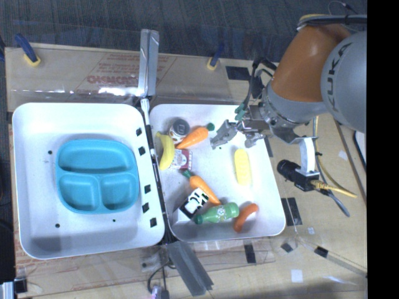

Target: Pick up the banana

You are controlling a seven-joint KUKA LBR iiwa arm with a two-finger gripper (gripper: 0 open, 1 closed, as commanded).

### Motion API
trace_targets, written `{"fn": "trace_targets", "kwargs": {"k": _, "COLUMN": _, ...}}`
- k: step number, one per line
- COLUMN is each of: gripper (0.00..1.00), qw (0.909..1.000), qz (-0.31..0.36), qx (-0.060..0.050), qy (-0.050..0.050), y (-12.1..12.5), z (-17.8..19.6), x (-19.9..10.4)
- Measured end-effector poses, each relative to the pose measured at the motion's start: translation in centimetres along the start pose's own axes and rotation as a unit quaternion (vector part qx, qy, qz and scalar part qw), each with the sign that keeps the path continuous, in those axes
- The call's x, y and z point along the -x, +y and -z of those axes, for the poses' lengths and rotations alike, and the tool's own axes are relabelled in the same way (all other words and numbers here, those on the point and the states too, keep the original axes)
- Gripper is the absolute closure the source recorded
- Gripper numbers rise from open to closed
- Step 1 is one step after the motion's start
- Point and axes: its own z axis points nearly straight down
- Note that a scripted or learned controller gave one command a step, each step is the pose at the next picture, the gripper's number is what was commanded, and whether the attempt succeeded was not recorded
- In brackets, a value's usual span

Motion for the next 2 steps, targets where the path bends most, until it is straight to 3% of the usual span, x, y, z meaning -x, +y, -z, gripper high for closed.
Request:
{"fn": "trace_targets", "kwargs": {"k": 1, "gripper": 0.0, "qw": 0.9951, "qz": -0.099, "qx": -0.001, "qy": 0.0, "y": -1.6, "z": -7.0, "x": 7.2}}
{"fn": "trace_targets", "kwargs": {"k": 2, "gripper": 0.0, "qw": 0.999, "qz": -0.045, "qx": 0.002, "qy": 0.0, "y": -2.8, "z": -3.9, "x": 6.7}}
